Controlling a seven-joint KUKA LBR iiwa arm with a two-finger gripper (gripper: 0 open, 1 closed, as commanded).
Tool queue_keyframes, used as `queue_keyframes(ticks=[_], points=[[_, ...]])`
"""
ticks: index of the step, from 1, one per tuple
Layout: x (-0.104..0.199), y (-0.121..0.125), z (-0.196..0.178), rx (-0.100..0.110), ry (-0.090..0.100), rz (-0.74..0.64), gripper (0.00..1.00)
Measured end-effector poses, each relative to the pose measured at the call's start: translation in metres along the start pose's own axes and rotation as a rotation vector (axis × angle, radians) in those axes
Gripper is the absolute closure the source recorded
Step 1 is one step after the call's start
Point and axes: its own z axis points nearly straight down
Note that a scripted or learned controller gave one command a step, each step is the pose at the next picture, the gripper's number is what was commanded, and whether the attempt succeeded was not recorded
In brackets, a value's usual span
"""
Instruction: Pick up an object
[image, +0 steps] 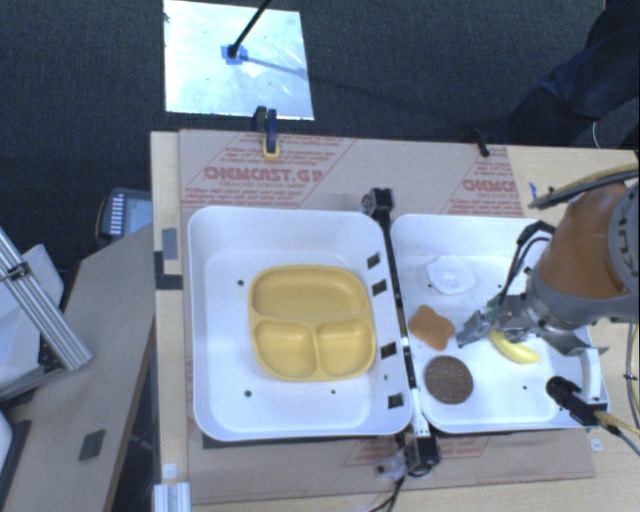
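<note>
Gripper (480, 328): low in right bin (500, 420), pincer state can't tell, arm body hides most of it.
Banana (514, 348): yellow, just at gripper's 4 o'clock, partly under wrist; prob the pick target, given how close it lies.
Tan piece (432, 326): at gripper's 9 o'clock, near.
Brown disc (449, 379): 7 o'clock, apart.
White lid (450, 276): 11 o'clock.
Left bin (215, 400): holds yellow divided tray (308, 322), well away from arm.

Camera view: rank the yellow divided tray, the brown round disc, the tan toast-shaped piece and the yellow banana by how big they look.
1. yellow divided tray
2. brown round disc and tan toast-shaped piece, too alike to rank
3. yellow banana, partly hidden by the arm, so unsure
</note>
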Motion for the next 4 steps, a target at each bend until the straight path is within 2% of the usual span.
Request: queue_keyframes(ticks=[1,2,3,4], points=[[-0.004,0.004,0.018,-0.014,-0.009,0.003,0.00],[-0.004,0.006,0.006,-0.020,-0.009,0.002,1.00],[-0.004,0.015,-0.040,-0.007,-0.003,-0.002,1.00],[-0.003,0.016,-0.084,-0.008,-0.003,-0.003,1.00]])
